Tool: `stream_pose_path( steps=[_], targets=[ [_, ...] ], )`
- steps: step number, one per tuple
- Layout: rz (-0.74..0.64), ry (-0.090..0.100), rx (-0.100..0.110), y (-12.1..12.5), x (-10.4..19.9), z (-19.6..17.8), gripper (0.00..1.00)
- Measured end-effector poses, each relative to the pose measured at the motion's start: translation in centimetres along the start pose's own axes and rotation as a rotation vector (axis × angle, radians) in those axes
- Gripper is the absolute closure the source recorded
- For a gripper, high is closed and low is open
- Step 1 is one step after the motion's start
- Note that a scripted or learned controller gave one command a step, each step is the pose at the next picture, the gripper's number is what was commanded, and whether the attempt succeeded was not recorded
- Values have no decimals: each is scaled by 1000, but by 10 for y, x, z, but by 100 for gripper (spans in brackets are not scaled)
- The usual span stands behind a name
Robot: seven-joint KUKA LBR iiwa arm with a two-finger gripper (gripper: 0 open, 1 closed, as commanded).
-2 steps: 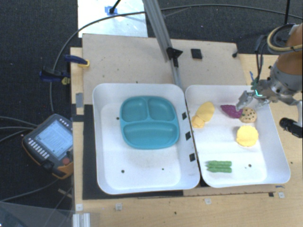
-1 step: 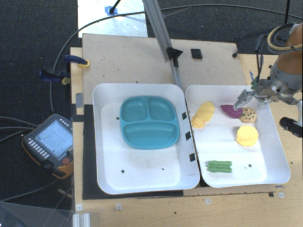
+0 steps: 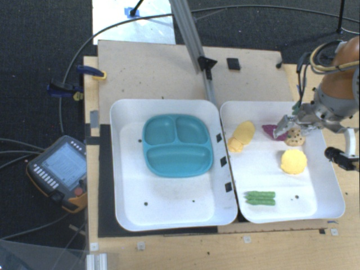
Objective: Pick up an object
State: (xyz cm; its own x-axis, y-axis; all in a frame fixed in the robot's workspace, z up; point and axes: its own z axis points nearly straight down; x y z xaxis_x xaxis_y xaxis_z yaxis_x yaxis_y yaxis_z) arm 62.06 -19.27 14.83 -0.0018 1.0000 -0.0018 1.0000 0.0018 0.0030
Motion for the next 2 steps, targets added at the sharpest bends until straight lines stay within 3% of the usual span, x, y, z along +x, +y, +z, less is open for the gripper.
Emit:
stream_pose_path(
  steps=[1,2],
  targets=[
    [-4,0,1,1,4,40,0],
    [-5,-2,-10,6,4,56,0]
  ],
)
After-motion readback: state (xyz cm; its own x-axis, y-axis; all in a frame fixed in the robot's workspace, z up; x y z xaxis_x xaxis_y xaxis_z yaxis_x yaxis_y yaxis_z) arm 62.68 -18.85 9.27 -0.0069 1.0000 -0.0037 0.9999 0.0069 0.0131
